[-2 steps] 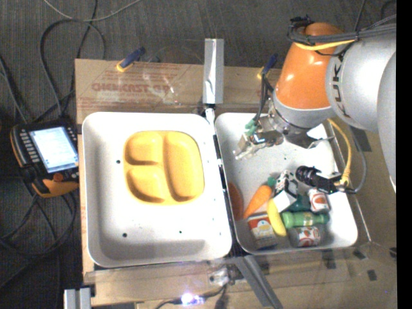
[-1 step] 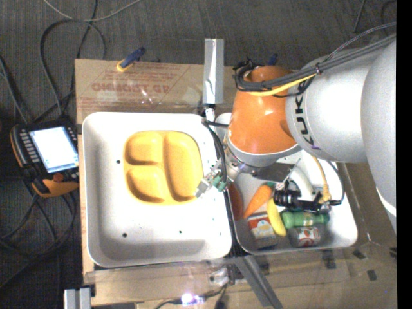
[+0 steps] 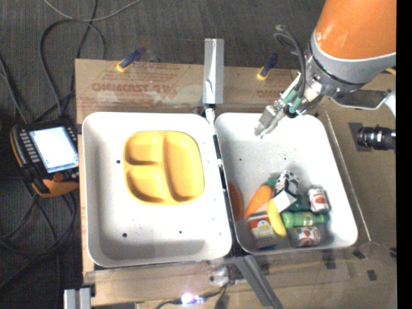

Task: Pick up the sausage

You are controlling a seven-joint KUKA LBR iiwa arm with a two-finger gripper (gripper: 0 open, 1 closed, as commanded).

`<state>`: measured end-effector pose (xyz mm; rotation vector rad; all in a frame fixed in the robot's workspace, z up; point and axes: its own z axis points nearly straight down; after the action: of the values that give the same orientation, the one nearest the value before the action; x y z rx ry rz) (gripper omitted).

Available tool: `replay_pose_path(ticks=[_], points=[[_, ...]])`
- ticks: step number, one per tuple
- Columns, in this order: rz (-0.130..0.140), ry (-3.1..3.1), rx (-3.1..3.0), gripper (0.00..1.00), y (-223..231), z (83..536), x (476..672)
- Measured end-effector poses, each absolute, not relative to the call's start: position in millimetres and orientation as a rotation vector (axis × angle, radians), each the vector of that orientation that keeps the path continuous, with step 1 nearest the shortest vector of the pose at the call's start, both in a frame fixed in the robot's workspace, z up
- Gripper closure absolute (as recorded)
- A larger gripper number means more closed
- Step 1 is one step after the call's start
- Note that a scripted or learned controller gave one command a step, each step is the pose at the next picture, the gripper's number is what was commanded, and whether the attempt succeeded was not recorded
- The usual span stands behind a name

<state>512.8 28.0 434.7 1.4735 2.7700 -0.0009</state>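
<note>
Behind both bins, cardboard [image 3: 138, 89] printed "CHEMCAST", sausage [image 3: 235, 200] at right bin's [image 3: 335, 153] left wall

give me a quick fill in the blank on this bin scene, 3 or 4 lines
1. The yellow divided tray lies in the ____ bin.
2. The sausage lies against the right bin's ____ wall, beside the carrot.
3. The gripper hovers over the right bin's ____ end, apart from the pile of toy food.
4. The banana in the pile is coloured ____.

Missing words: left; left; far; yellow
</note>
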Motion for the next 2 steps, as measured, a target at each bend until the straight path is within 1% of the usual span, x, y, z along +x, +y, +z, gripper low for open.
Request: replay_pose_path(ticks=[1, 2], points=[[-0.001, 2.914, 1.185, 1.0, 42.3, 182.7, 528.4], [0.001, 2.916, 1.184, 1.0, 43.8, 191.3, 528.3]])
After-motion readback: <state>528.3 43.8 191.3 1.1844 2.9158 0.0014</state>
